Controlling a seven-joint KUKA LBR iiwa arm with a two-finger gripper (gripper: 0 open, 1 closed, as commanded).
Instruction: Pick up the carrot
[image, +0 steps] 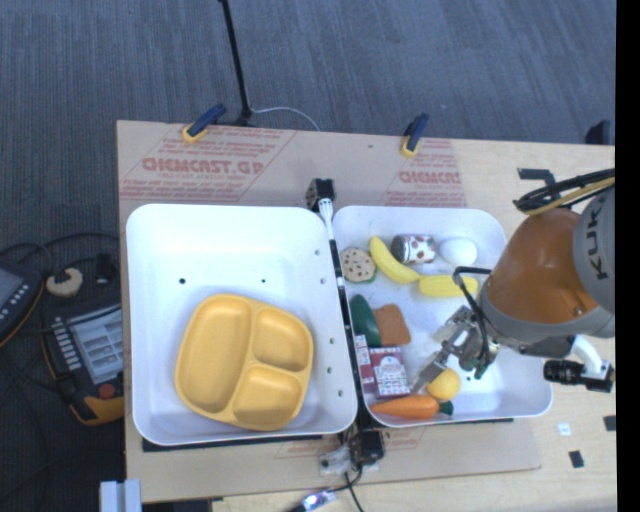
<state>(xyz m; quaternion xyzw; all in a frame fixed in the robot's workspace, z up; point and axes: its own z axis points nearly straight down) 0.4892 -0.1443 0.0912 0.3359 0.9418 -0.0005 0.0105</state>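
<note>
The carrot (405, 407) is orange with a green stub at its right end. It lies flat along the front wall of the right bin (520, 400). My gripper (450, 358) hangs over the bin's front middle, above and slightly right of the carrot, and points down-left. A small yellow lemon (444, 384) sits between the gripper tip and the carrot. Nothing shows as held.
Left of the carrot stands a red box (388, 372), with a brown bread piece (392, 325) and a green vegetable (364, 320) behind it. Farther back lie a banana (392, 260), corn (445, 287), a cookie (357, 264) and a white egg (459, 250). The left bin holds a yellow divided tray (245, 360).
</note>
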